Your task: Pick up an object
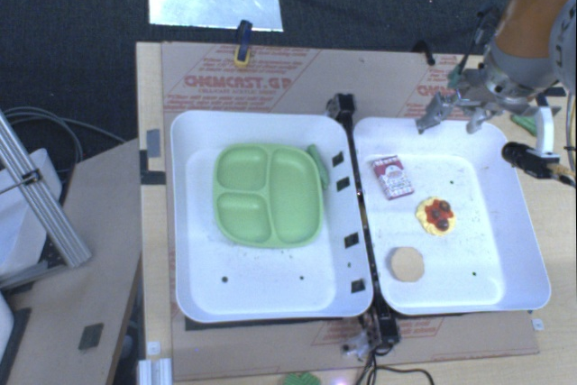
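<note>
Dark carpet surrounds a bench topped with brown cardboard, on which two shallow white bins sit side by side. Lying in the left bin (194, 284) is a green divided plate (269, 196), flat and roughly centred, apparently as clutter rather than a likely target. The right bin (505, 284) holds three small pickable items, spread apart so that each can be reached separately: a red-and-white packet (393, 177) near the back left, a yellow toy with red pieces on top (435, 215) near the middle, and a round tan cookie-like disc (407, 264) toward the front. The gripper (451, 114) hangs over the back rim of the right bin, its two fingers spread apart with nothing between them. Nearest to the jaws is the packet, forward and slightly left of them; the yellow toy lies farther forward, and the disc farthest. I judge the pick has not yet begun.
</note>
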Available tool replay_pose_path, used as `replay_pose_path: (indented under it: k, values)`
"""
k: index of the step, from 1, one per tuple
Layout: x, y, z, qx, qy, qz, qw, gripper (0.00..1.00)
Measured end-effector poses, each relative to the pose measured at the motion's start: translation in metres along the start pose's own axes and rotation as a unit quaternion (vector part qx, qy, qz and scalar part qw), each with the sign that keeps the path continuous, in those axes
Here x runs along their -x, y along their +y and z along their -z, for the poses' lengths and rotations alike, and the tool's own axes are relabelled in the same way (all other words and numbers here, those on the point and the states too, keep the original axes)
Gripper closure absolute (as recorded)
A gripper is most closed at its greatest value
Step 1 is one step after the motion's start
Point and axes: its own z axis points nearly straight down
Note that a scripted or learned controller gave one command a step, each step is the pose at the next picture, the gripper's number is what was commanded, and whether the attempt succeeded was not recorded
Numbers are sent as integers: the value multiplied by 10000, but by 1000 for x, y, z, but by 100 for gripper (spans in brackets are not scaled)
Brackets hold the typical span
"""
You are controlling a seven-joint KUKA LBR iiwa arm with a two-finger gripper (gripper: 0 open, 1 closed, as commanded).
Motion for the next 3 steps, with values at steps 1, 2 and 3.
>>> replay_pose_path:
  k: [1,2,3]
  values:
    - [-42,-49,-55,-42,14,20,10000,0]
    - [-48,-15,-96,4,-4,17,10000,0]
    - [-47,15,-137,9,-1,19,10000,0]
